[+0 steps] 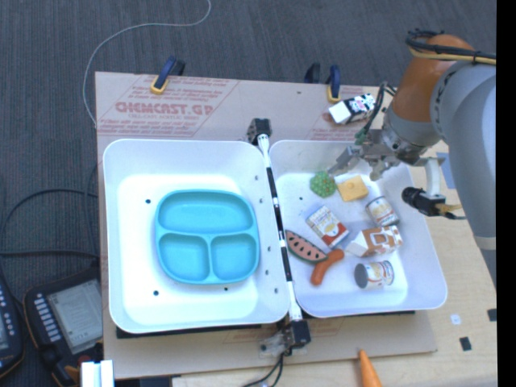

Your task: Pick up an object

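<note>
My gripper (pixel 360 158) hangs over the right bin's (pixel 419 297) far edge with fingers spread, gripping nothing. Just beneath it lies the yellow cheese wedge (pixel 352 189), beside the green broccoli (pixel 323 185). The sausage (pixel 326 268) lies slantwise toward the near-left corner; I see bare floor along the bin's near edge.

Left bin (pixel 121 216) holds a divided tray (pixel 208 236). Right bin (pixel 423 285) holds a broccoli piece (pixel 323 185), cheese wedge (pixel 352 189), carton (pixel 326 224), two cans (pixel 380 211), melon slice (pixel 305 247), and sausage (pixel 326 267) in front.
</note>
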`<state>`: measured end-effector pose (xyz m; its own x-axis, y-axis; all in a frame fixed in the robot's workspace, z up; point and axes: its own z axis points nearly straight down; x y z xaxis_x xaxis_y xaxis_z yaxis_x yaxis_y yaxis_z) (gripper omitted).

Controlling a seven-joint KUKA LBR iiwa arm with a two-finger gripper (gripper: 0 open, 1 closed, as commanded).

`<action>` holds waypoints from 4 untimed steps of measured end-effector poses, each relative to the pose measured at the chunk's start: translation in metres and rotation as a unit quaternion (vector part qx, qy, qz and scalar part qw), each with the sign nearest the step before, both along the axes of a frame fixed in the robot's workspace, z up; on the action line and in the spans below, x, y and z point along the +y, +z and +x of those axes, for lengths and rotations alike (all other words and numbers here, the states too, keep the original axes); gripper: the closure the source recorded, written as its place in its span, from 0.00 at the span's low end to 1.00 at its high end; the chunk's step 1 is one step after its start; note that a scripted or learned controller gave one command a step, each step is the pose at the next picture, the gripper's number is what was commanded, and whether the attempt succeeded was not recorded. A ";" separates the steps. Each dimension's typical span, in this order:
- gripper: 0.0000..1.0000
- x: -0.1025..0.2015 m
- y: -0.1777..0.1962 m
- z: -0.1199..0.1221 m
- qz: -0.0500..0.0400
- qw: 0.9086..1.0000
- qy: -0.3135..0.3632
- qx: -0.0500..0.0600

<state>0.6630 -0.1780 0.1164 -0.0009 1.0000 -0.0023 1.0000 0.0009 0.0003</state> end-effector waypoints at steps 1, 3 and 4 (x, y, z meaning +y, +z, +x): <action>0.00 0.019 -0.026 -0.048 -0.001 1.000 -0.001 -0.006; 0.00 0.020 -0.015 -0.047 0.000 1.000 -0.001 -0.006; 1.00 0.020 -0.006 -0.047 0.000 1.000 -0.001 -0.006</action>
<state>0.6160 -0.1581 0.1108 0.0010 1.0000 -0.0026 0.9999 -0.0010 0.0130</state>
